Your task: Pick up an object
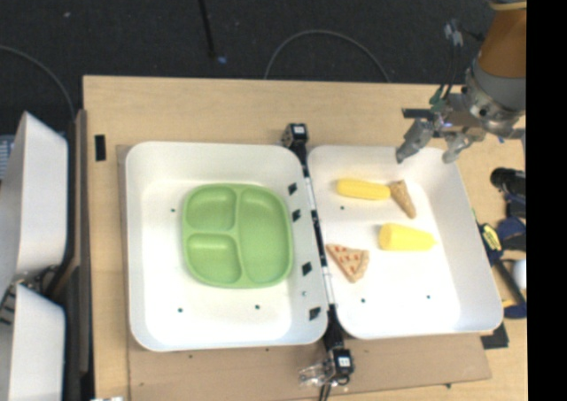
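Observation:
The right bin [443, 302] holds a yellow corn cob [362, 188], a brown wedge [404, 198] beside it, a yellow block [406, 237] and a pizza slice [348, 261]. My gripper [434, 144] hangs over the bin's far right corner, above and to the right of the corn cob. Its two fingers are spread apart, with nothing between them. The grey arm with its orange band [505, 41] rises at the upper right.
The left bin [151, 302] holds a green sectioned plate [237, 235]. A black divider with clips [310, 222] runs between the bins. Tools lie at the bench's right edge [507, 231]. White boxes [35, 204] stand at the far left.

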Controlling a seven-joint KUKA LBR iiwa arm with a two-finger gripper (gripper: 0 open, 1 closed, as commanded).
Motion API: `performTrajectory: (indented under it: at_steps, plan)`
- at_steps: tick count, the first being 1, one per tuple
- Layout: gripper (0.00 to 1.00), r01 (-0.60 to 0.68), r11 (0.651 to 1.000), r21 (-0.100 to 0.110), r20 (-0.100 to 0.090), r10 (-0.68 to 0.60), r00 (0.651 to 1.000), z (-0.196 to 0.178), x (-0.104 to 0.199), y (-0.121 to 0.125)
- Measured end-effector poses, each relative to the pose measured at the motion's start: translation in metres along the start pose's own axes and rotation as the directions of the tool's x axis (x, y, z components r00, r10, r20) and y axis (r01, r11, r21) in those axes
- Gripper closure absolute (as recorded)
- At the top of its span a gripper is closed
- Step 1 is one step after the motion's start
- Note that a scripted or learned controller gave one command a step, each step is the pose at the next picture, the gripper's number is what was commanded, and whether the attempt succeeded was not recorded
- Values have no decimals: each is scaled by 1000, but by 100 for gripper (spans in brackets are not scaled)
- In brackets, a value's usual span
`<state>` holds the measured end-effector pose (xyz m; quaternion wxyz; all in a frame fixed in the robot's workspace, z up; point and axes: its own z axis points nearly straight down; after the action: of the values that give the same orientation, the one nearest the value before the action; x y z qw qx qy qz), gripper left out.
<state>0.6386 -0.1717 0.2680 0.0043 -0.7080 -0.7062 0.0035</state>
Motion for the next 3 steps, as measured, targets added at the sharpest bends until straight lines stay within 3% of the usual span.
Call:
performTrajectory:
  at_steps: [1,3]
  plan:
    - [0,3,1000,-13,2,-3,1000,-8,1,2]
    - [0,0,1000,-8,3,0,1000,92,-10,-4]
